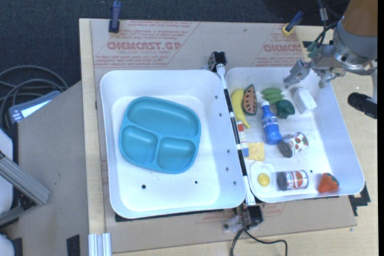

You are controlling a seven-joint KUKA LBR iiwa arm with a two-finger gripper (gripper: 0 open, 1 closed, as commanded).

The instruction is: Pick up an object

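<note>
Nearest the lens, at the lower right of the frame, a small red-and-white can lies on its side in the right white bin, between a yellow egg-like toy and an orange strawberry-shaped piece. At upper right, the two-finger metal gripper hangs with its fingers spread wide and nothing between them. Just below it lies a white rectangular block, its long axis slanting toward lower right, likely the nearest pick. A blue plastic bottle stands further toward lower left. The grey arm reaches in from the right edge, wrist tilted down-left. A blue divided plate sits in the left bin.
</note>
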